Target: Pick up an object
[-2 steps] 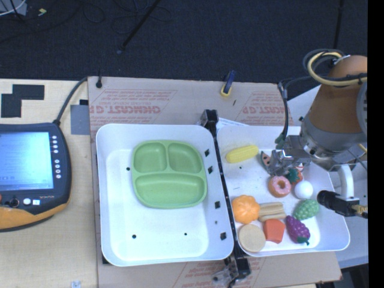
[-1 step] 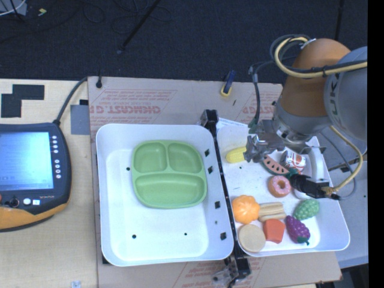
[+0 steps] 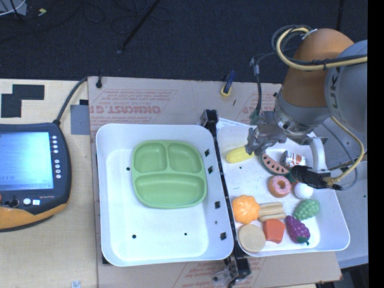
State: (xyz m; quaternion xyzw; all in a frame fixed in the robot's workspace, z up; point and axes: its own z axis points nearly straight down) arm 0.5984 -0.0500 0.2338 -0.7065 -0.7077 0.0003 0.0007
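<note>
Grey KUKA arm [image 3: 351, 95] wearing a rounded orange band [image 3: 315, 56], yellow and grey cables [image 3: 288, 47] looping around it — black lettering showing on the grey shell, dark metal gripper [image 3: 259, 141] carrying thin wires

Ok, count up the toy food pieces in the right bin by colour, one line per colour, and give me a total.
Yellow: 1, corn
Orange: 1, round fruit
Pink: 1, doughnut
Red: 2, block, sausage
Purple: 1, grapes
Green: 1, bumpy piece
White: 1, egg
Tan: 2, round cookie, bun
Total: 10. The small packet beside the gripper is not counted.
</note>
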